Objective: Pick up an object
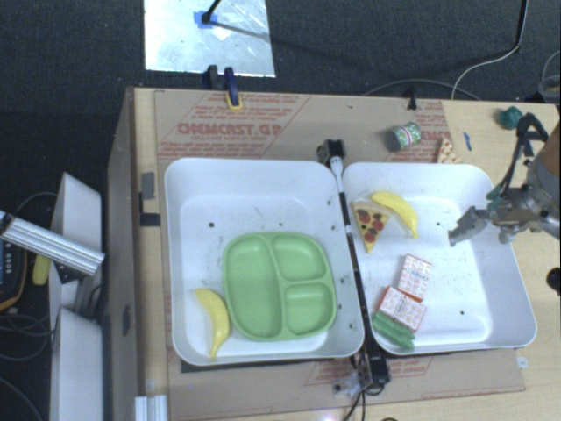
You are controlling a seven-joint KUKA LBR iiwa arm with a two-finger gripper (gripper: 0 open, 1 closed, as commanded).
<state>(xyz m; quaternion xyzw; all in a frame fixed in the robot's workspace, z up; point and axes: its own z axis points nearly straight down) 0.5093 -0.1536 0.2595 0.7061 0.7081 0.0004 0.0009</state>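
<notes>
The right bin (456,179) holds a yellow banana (397,210) and a pizza slice (369,224) near its back left. Two red-and-white cartons (413,275) (401,307) lie towards its front, and a green pea pod (393,331) rests at the front edge beside them. My gripper (465,227) hangs over the right side of this bin, pointing left, apart from every object. It sits to the right of the banana and above the upper carton.
The left bin (197,191) carries a green divided plate (280,285) and a second banana (213,319) at its front left. Behind the right bin, a small can (406,135) and a cracker-like piece (445,150) lie on the bench. A black divider clip (334,153) joins the bins.
</notes>
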